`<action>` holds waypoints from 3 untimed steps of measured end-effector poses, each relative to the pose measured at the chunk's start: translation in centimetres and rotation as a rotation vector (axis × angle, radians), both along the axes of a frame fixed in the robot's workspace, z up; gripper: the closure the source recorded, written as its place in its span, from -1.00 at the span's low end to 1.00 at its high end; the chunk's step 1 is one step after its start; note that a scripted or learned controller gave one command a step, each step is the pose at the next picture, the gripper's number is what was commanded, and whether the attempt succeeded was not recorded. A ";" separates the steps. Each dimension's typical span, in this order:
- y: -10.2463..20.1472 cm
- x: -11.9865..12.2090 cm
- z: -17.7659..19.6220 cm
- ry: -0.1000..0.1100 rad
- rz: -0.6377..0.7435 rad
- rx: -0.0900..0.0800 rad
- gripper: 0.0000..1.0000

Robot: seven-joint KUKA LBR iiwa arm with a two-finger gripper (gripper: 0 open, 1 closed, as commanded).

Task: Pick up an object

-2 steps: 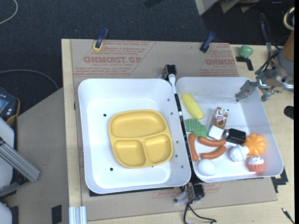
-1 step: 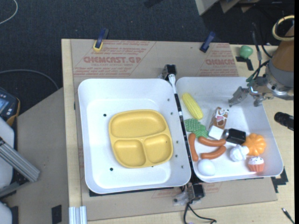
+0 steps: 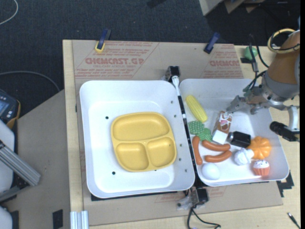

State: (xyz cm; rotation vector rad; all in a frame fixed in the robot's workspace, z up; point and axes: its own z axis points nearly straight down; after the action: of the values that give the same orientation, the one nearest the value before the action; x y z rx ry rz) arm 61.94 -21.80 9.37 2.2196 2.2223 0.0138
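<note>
Red "CHEMCAST GP" lettering legible on the brown board [image 3: 119, 61] covering the table, printed again, partly hidden, near the right bin [image 3: 281, 163]. Yellow divided tray [image 3: 143, 141] alone in the left bin [image 3: 90, 128]; corn cob [image 3: 196, 108], two sausages [image 3: 215, 147], egg [image 3: 210, 171], pumpkin [image 3: 260, 147], cupcake [image 3: 261, 167] crowded in the right bin. Claw [image 3: 248, 103] low over that bin's far right corner, touching nothing; open or closed impossible to tell.

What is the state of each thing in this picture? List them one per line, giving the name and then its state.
Yellow divided tray: flat in the left bin, compartments bare.
Corn cob: lying in the right bin.
Two sausages: lying side by side.
White egg: resting near the front wall.
Orange pumpkin: upright.
Cupcake: upright.
Gripper: over the right bin's back part, holding nothing visible.
</note>
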 end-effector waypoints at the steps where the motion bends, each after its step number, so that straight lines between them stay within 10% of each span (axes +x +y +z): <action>1: 0.4 0.2 -0.8 0.006 0.002 0.000 -1.00; 2: 0.2 0.2 0.3 0.003 0.002 -0.005 1.00; 3: -0.7 1.0 6.1 -0.002 -0.001 -0.010 1.00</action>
State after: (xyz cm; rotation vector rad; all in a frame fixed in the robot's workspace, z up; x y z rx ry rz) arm 62.90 -22.49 15.47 2.2142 2.2152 0.0048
